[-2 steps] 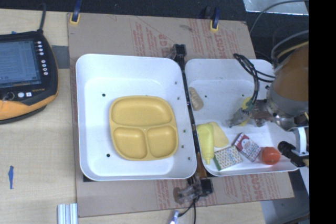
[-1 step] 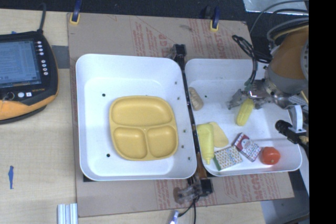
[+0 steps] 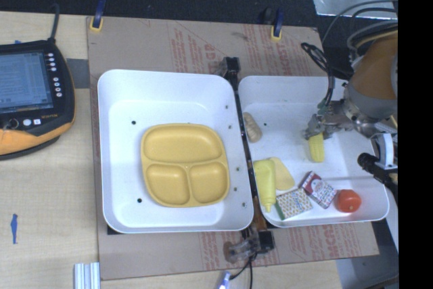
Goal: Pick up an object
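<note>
My claw [image 3: 316, 130] is low in the right bin [image 3: 284, 88], directly above the small yellow corn cob [image 3: 316, 147]; I cannot tell if it touches the cob or how the claw stands. The cob lies on the bin floor. Near the front wall are a yellow banana [image 3: 266, 185], a small printed packet [image 3: 293, 203], a red-and-white packet [image 3: 318, 189] and a red tomato [image 3: 348, 201]. The left bin [image 3: 122, 98] holds a yellow divided plate [image 3: 184, 164].
</note>
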You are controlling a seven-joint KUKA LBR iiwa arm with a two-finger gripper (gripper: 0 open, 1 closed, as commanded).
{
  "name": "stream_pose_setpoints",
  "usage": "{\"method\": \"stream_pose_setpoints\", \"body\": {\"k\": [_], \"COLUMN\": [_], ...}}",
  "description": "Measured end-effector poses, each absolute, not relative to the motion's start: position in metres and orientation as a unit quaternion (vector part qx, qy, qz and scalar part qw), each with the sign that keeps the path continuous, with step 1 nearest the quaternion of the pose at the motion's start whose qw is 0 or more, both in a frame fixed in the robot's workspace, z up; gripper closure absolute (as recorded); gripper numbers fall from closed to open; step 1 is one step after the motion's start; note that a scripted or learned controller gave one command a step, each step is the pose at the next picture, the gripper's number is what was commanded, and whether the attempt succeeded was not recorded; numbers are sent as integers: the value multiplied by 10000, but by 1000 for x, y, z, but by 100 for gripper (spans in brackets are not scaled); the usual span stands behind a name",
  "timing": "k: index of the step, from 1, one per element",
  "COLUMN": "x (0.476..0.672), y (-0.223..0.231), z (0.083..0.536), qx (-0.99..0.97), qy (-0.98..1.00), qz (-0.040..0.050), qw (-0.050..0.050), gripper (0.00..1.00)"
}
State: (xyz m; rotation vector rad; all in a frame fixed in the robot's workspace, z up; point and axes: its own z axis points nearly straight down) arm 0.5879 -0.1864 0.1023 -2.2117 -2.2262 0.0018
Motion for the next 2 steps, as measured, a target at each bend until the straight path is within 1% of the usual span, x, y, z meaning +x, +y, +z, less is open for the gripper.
{"method": "stream_pose_setpoints", "body": {"k": [1, 2], "x": [649, 635], "y": [-138, -44], "z": [92, 193], "qx": [-7055, -7050], "qy": [-7087, -7092], "qz": [-1, -3], "qw": [14, 11], "gripper": [100, 100]}}
